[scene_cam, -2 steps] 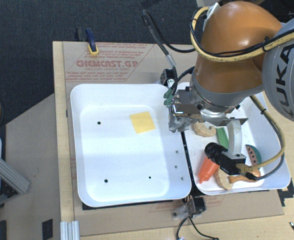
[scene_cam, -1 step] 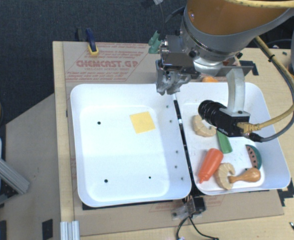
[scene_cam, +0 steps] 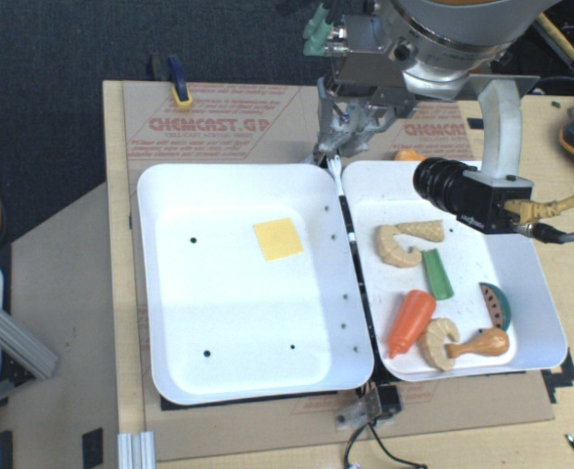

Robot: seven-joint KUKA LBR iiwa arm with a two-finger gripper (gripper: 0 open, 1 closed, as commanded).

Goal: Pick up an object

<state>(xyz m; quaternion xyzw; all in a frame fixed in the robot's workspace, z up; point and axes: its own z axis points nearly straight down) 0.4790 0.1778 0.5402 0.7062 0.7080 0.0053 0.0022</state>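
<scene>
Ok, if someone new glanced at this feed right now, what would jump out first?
Probably the yellow square, alone in the left bin, against the cluster of toy food in the right bin: an orange carrot, a green stick and a watermelon slice. Then the big grey arm at the top, its gripper at the far end of the seam between the bins.
</scene>
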